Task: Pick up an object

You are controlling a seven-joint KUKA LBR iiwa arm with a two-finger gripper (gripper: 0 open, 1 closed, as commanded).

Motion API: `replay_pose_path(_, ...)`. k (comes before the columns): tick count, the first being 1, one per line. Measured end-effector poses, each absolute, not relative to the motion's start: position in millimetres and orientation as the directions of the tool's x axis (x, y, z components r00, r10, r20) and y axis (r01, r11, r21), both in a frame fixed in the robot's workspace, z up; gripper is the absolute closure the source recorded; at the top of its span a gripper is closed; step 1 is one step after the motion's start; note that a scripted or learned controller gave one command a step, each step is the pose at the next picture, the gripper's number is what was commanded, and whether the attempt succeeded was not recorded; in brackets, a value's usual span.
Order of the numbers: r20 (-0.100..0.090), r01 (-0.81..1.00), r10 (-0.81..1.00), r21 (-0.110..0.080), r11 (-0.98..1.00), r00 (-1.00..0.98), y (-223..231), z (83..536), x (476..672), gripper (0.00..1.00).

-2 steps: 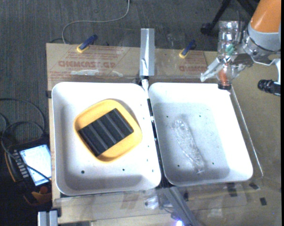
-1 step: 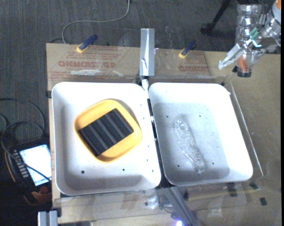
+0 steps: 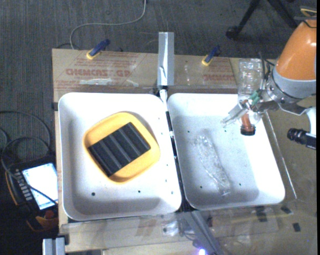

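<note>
Bins sat side by side — left white bin (image 3: 69,142) held a yellow-rimmed black ribbed pad (image 3: 121,146), right white bin (image 3: 266,179) a clear crumpled plastic wrapper (image 3: 212,162); gripper (image 3: 247,116) hovered — grip state unclear.

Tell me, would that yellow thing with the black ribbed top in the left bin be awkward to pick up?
Probably. The yellow thing looks stiff and wide, likely broader than the gripper can span. It lies flat in the left bin, so it shouldn't roll. Its rounded rim may be slippery.
</note>
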State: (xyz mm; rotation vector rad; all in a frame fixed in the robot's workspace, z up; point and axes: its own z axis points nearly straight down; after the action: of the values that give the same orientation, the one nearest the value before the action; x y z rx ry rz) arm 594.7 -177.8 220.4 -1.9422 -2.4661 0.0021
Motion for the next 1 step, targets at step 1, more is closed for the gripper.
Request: replay_pose_path(1,0.001,0.931,0.931,-0.001,0.365,-0.365,-220.0,127.1,639.7,0.0)
